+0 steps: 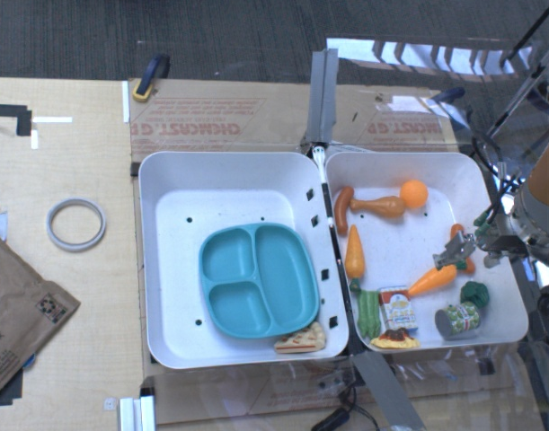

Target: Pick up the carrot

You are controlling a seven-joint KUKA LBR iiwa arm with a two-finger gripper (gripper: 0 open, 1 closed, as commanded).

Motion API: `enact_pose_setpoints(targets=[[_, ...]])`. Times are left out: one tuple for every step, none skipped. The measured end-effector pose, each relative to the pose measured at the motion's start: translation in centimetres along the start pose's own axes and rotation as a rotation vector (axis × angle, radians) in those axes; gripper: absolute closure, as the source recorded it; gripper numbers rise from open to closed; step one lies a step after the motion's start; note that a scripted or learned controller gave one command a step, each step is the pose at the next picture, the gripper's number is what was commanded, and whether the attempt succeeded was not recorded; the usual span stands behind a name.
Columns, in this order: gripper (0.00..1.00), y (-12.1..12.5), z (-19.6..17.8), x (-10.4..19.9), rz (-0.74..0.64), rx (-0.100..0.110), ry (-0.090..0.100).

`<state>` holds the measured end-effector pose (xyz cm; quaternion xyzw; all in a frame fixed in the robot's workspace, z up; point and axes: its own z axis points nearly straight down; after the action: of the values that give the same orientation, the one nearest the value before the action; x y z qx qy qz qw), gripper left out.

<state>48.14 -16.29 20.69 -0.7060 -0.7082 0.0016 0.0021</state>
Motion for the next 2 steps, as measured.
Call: enact_pose_setpoints(targets=[[0.0, -0.34, 11.39, -0.77, 0.237, 0.0, 0.002], [1.0, -0.32, 10.79, -0.77, 0.24, 0.004, 0.003]])
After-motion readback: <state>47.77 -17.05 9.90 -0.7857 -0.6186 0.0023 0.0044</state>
